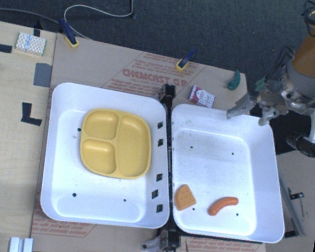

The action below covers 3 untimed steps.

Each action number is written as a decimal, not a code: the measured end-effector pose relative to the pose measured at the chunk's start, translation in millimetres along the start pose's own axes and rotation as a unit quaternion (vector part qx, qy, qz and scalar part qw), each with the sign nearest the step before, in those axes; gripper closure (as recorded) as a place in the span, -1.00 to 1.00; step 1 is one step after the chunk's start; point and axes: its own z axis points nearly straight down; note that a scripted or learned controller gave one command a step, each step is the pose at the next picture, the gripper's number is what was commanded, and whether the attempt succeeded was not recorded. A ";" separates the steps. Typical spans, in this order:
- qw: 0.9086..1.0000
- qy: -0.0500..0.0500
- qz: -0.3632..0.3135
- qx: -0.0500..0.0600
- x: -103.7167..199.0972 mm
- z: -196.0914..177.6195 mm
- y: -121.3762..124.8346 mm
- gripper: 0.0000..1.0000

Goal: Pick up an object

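Note:
In the right white bin (269, 170) lie two toy foods near the front: an orange sausage (223, 206) and a tan cracker-like piece (184, 197) to its left. The left white bin (58, 154) holds a yellow divided plate (116, 144). My gripper (247, 113) hangs at the back right corner of the right bin, above its far rim, well away from both foods. Its two fingers (234, 111) stand spread apart with nothing between them.
A small red and white packet (201, 96) lies on the cardboard behind the bins. Blue and yellow clamps (69, 32) pin the cardboard's back edge. A cable runs across the dark floor beyond. Black clips join the bins along the middle seam (164, 147).

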 end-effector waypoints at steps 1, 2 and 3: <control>1.000 0.001 0.000 0.002 -5.8 154.4 20.4 -1.00; 1.000 -0.001 0.000 -0.001 23.4 170.9 6.1 -1.00; 1.000 -0.001 0.000 -0.002 30.1 170.6 -9.6 -1.00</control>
